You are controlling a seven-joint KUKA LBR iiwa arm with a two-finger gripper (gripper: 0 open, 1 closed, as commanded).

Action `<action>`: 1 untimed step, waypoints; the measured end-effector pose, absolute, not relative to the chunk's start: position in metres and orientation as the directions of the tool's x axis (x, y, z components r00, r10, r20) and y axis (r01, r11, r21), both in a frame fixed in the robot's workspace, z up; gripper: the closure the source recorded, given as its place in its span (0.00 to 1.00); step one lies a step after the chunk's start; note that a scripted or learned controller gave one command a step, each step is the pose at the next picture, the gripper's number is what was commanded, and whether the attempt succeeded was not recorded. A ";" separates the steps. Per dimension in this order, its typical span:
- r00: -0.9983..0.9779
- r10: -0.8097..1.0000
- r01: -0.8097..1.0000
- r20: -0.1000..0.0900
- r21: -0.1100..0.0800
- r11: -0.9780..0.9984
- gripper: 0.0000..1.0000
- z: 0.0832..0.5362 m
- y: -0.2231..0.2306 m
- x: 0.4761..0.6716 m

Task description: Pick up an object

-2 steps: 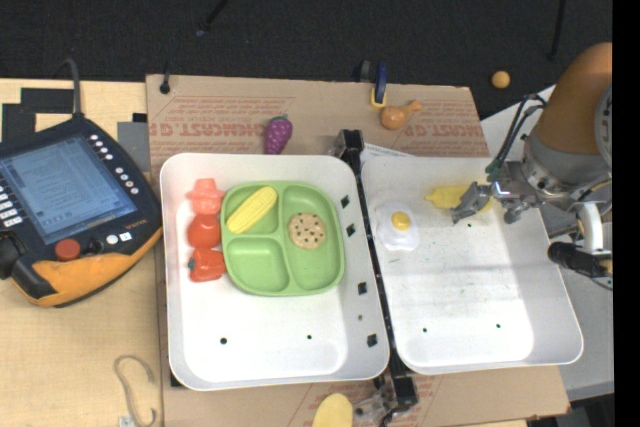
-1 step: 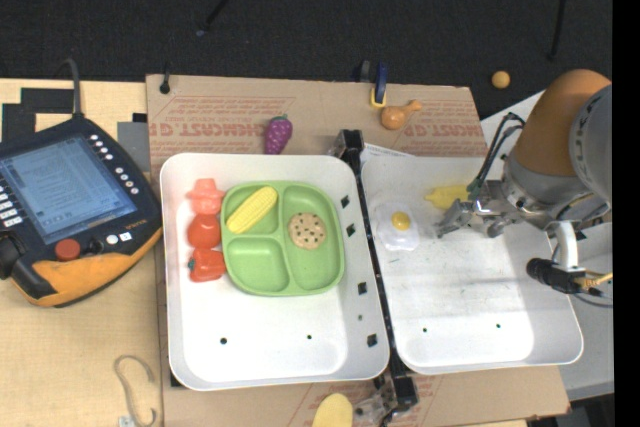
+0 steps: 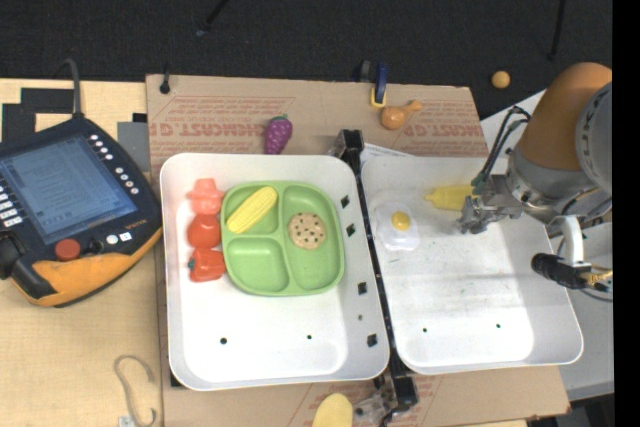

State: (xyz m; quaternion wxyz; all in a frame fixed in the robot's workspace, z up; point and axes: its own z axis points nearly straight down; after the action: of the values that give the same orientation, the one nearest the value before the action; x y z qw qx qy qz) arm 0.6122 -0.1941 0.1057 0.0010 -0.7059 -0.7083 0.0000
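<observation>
Yellow rounded object [image 3: 334, 409] lies at the bottom edge of the frame, on the cardboard just below the two bins, nearest the camera. Left bin [image 3: 260, 355] holds a green divided plate [image 3: 283, 240] carrying a corn cob [image 3: 249, 208] in its upper-left compartment and a cookie [image 3: 307, 231] in its upper-right one; red-orange blocks [image 3: 204, 231] sit stacked just left of the plate. Right bin [image 3: 480, 325] is mostly bare: a small yellow-centred piece like a fried egg [image 3: 400, 223] lies in its upper-left part, and a yellow object [image 3: 450, 198] lies near its upper edge. Arm enters from the right of the frame; the hand [image 3: 477, 218] is low in the upper-right part of the right bin. Whether the hand is released or clenched cannot be told; nothing is visibly between its fingers. Key relation: the yellow object lies just left of and slightly above the hand, near or touching it, its long axis roughly left-right in the frame. Judgement: it is the nearest candidate, needing only a short shift to upper left; the egg lies farther left. Outside the bins: purple grapes [image 3: 278, 133], an orange pear-shaped toy [image 3: 398, 114], a teach pendant [image 3: 70, 205] at left on the table.
</observation>
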 end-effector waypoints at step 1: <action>0.001 1.000 1.000 0.000 0.003 -0.001 1.00 0.149 -0.195 0.616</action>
State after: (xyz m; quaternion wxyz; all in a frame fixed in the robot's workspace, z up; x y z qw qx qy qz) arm 0.6159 -0.1950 0.1488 -0.0012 -0.7075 -0.7067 -0.0009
